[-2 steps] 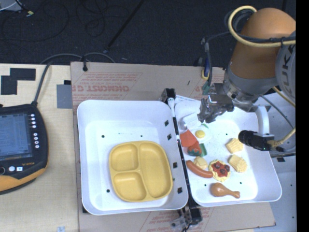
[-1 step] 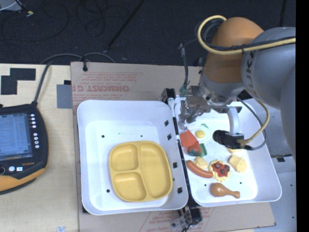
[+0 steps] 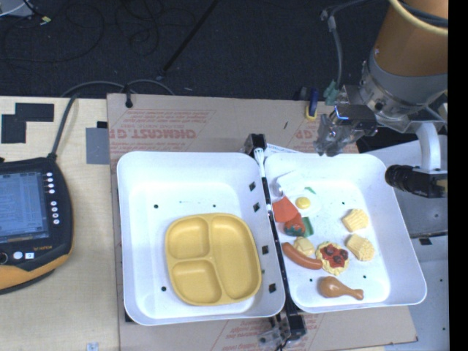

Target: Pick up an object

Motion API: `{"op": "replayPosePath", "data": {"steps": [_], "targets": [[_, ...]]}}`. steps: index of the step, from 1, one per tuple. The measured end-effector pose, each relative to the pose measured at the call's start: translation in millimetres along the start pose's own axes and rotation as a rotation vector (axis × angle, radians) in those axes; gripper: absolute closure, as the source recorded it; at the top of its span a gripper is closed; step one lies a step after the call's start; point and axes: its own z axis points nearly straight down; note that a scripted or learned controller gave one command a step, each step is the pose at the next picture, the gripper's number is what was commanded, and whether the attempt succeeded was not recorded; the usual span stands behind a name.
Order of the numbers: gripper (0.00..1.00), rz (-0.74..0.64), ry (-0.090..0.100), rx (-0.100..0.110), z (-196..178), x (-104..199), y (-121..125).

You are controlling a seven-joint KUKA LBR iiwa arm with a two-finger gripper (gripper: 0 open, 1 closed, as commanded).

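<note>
Toy food fills the right bin: a hot dog, a pizza slice, a drumstick, two corn pieces, a lemon and a red wedge. Your pincer hangs over that bin's far rim, above the surface, with nothing visibly in it; you cannot tell if it is apart or together. Further out, the left bin holds a yellow divided plate, and a teach pendant lies at far left.

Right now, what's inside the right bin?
Right bin: hot dog, small pizza, drumstick, two corn pieces, red and green pieces. Anything under them is covered.
</note>
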Motion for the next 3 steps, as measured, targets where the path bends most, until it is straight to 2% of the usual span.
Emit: {"op": "replayPosePath", "data": {"steps": [1,2,3], "targets": [[1.00,0.001,-0.001,0.021,39,-13,-26],[1.00,-0.003,0.000,0.027,149,38,-21],[1.00,0.006,0.000,0.010,50,4,-79]]}}
